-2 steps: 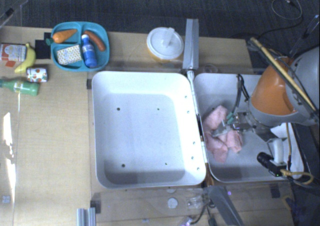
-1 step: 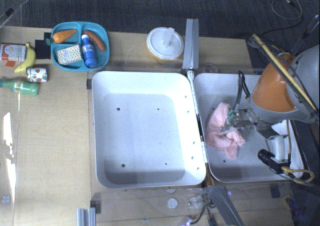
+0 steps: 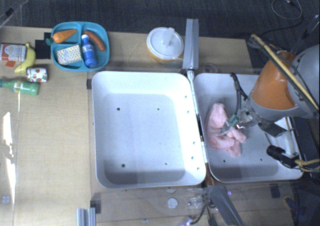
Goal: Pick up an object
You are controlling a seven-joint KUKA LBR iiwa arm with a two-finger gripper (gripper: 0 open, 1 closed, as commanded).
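Pink cloth (image 3: 222, 129), soft and rumpled, lay in the right bin (image 3: 260, 170), near that bin's left wall, and it was the only thing there to pick up. The gripper (image 3: 235, 126) was down at the cloth's right edge, touching or nearly touching its folds; whether it was spread or pinching the fabric could not be told, since the wrist and the glare hid the tips. My judgement was that the grasp would go best with a straight descent into the thickest bunch of fabric, a firm close on a full fold and not a thin edge, and then a slow vertical lift, because a limp cloth slips out or drags along the floor of the bin if only a corner is caught. The arm (image 3: 272, 90), grey with its orange band, reached over the right bin from its far right side. Left of the right bin sat the left bin (image 3: 145, 170), white and shallow, the two touching along a shared wall. Both rested on a pale wooden worktop (image 3: 45, 145). Beyond the right bin's upper left corner stood a white-lidded cup (image 3: 165, 44); further left of it was a blue divided tray (image 3: 102, 45) of toy food, and past that a few small items, a banana (image 3: 26, 59) among them.
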